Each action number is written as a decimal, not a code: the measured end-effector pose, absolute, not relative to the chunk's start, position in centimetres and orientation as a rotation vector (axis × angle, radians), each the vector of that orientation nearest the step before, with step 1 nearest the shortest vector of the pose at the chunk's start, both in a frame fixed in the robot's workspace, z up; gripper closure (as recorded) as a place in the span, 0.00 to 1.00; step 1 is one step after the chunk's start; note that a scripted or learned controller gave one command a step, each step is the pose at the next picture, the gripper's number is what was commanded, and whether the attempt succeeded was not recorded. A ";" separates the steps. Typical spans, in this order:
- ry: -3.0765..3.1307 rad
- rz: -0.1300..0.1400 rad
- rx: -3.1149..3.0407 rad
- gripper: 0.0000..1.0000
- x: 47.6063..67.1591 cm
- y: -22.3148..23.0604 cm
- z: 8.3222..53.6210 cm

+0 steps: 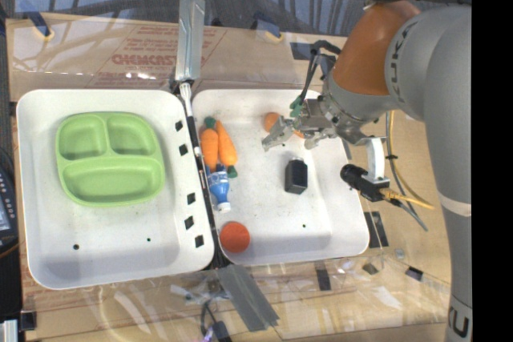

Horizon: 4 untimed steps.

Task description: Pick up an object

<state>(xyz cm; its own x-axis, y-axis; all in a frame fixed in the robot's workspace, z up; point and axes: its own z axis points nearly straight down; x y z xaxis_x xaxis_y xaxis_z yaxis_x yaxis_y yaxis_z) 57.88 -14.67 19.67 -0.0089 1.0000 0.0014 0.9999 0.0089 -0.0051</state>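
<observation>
My gripper (293,138) hangs over the back of the right bin (337,230), its two grey fingers spread open with nothing gripped between them. A small orange ball (272,121) lies just beyond the left fingertip (272,140). A black block (296,176) sits a little in front of the gripper. Two carrots (216,146) lie along the bin's left wall, with a small blue bottle (220,190) below them. A larger orange ball (235,236) rests at the front left corner.
The left bin (40,252) holds a green divided plate (111,158). A ridge with black clips (192,172) separates the two bins. The grey arm with its orange band (369,52) and cables fills the right side above the right bin's edge.
</observation>
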 end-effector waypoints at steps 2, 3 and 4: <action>-2.220 0.002 -2.221 0.00 59.3 -9.5 9.3; -2.223 0.005 -2.215 1.00 59.2 -9.5 10.2; -2.212 -0.003 -2.231 1.00 62.0 -4.9 19.4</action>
